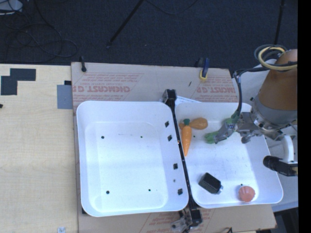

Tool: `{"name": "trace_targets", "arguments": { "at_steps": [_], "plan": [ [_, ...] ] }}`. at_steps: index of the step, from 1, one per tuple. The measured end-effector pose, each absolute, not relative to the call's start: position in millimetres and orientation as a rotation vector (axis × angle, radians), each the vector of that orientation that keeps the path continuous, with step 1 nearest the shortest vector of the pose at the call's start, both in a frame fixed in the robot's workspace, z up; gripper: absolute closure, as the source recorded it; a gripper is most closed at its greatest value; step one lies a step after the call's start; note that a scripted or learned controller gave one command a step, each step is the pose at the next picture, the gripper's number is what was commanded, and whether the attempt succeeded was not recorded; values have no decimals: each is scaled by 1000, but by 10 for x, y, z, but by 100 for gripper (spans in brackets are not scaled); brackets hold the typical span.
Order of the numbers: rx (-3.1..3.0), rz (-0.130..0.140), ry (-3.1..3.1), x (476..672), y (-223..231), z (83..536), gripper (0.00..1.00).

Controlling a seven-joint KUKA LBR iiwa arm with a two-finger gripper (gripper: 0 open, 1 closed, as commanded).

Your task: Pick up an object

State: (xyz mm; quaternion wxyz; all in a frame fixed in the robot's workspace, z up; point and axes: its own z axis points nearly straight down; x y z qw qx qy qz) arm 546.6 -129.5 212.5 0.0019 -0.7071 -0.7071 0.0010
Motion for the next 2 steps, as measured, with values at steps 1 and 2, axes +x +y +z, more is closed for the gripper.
{"name": "trace_targets", "arguments": {
  "at_steps": [1, 2],
  "plan": [
    [-2225, -8, -2234, 6478, -1603, 2874, 0],
    [-2223, -15, -2234, 5926, -1047, 4251, 0]
  ]
}}
